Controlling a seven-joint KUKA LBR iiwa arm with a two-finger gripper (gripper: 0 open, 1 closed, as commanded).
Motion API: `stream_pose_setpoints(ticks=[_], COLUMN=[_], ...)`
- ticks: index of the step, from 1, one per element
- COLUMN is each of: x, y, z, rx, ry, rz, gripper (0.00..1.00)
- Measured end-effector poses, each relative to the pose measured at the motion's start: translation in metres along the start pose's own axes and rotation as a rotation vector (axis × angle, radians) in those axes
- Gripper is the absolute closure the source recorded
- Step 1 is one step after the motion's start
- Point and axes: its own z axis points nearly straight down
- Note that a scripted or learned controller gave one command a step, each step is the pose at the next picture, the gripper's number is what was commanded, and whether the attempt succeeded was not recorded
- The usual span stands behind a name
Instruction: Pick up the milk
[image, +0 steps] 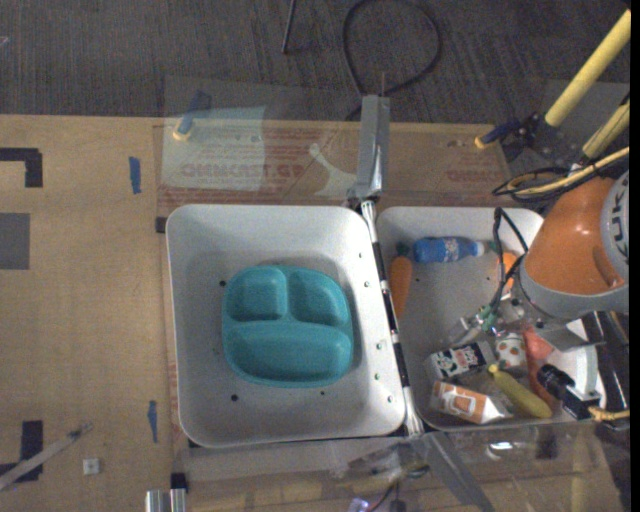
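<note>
While our arm (570, 245) hangs over the right bin (440, 228), its claw (492, 318) sits low among the clutter, and we cannot tell from this slanted look down whether it is spread or closed, or whether anything is caught in it. We see nothing that is plainly lifted clear of the bin floor.

We take the milk (462, 361) to be the small white carton with dark print, lying on its side near the front of the right bin, just below and to the left of the claw. It appears to rest on the bin floor, not in the claw. Right against it lies an orange carton (466, 401), and a yellow banana (520, 392) crosses just beside both. Further back we see a blue bottle (446, 249) and a carrot (400, 283) along the bin's left wall. The left bin (200, 250) holds a teal divided tray (288, 325), well apart from all this.

We judge the crowding to be the main hazard. The milk lies flat and pressed by its neighbours, so a descent slightly off line could close on the banana or the orange carton instead, or pinch two things at once. A carton on its side also offers smooth, wide faces, and we would expect a grip across a corner to slip as the arm rises. Pushing down could shove the milk under the banana.
</note>
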Motion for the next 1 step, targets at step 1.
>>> stream_pose_setpoints(ticks=[1], x=[0.044], y=[-0.0271], z=[-0.0191], rx=[-0.01], ry=[-0.006], rz=[0.039], gripper=[0.0])
